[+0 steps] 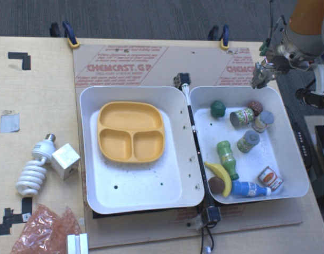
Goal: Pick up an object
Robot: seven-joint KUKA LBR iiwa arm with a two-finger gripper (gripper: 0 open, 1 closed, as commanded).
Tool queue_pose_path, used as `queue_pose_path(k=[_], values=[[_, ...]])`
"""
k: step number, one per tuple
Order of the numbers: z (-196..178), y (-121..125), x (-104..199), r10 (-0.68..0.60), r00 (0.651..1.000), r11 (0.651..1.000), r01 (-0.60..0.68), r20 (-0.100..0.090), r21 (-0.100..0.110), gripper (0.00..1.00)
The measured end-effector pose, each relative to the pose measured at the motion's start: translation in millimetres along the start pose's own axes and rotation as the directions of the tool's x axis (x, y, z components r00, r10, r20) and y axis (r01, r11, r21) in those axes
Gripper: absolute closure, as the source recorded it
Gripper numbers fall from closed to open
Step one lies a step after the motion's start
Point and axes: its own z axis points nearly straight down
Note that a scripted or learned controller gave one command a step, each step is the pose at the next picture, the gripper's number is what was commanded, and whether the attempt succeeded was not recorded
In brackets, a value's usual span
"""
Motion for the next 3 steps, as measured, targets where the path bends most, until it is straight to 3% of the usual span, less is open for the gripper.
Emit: queue_pose_path(k=[1,2,3], values=[[0.0,0.0,0.0,0.000,1.000,1.000,0.000,0.000,0.000,0.00],[172.0,-85.2,-43.2,0.003,1.000,1.000,-0.003,-0.001,0.001,0.00],[161.4,-84.2,-43.6,0.004,1.000,1.000,-0.004,0.001,-0.002,1.00]])
